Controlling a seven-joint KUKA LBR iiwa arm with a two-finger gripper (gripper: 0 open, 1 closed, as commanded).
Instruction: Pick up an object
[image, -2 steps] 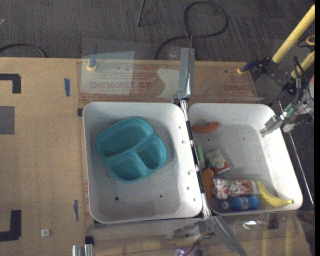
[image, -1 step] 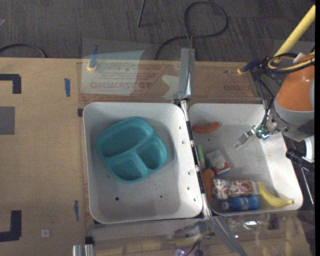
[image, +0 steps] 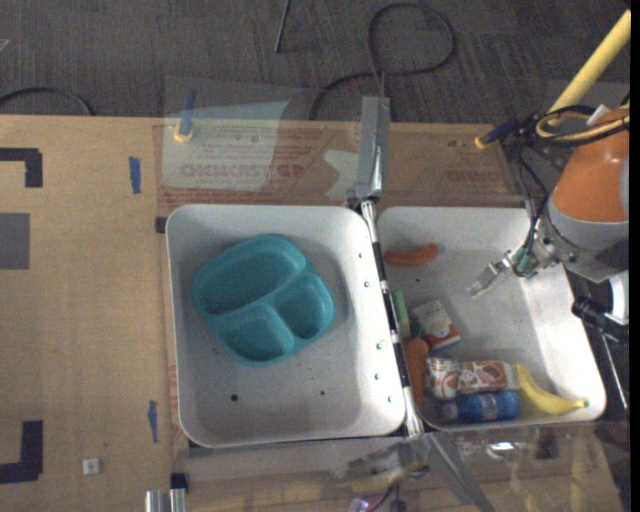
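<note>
Bottle (image: 483, 407), banana (image: 547, 396) and carton (image: 470, 376) are seen below the gripper (image: 497, 272).
Nothing is held between its spread fingers; the approach step is judged underway, and a descent onto one object is called for.

I see 2 white bins, the left bin (image: 190, 330) faintly speckled and carrying a teal divided plate (image: 262, 297). In the right bin (image: 555, 330), an orange-red sausage (image: 411, 254) lies near the far edge, a yellow banana (image: 545, 396) in the near right corner, beside a blue bottle (image: 484, 407) and a red-and-white packet (image: 470, 377). The arm (image: 592, 190) shows orange over grey.
</note>
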